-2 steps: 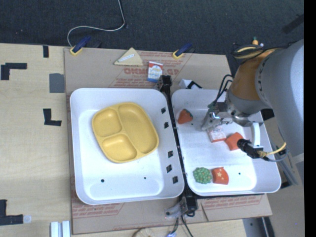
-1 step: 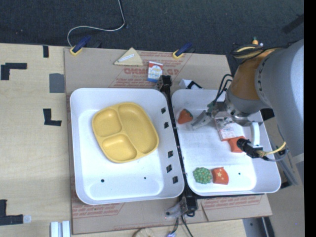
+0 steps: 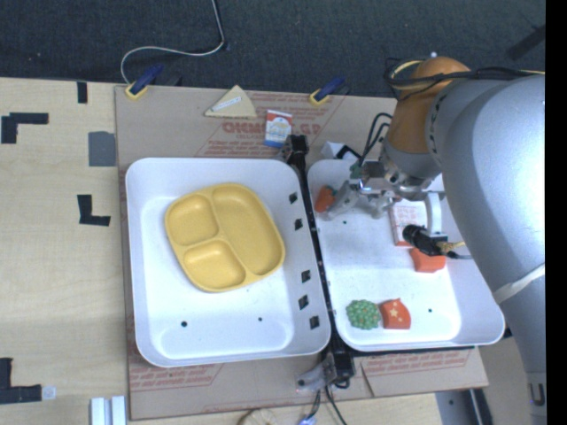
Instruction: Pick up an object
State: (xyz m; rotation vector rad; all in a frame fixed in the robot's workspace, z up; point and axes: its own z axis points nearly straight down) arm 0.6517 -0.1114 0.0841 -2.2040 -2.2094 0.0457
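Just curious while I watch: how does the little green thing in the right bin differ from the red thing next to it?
The green object is round and bumpy, like a small broccoli head; the red object is blockier with flatter faces. The green one lies nearer the divider between the bins; the red one sits on its far side, toward the right bin's outer edge. They are similar in size, lie close side by side and rest near the front rim.

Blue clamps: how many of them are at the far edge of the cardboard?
2: one clamp at the far left corner, another clamp further right. The arm may hide more.
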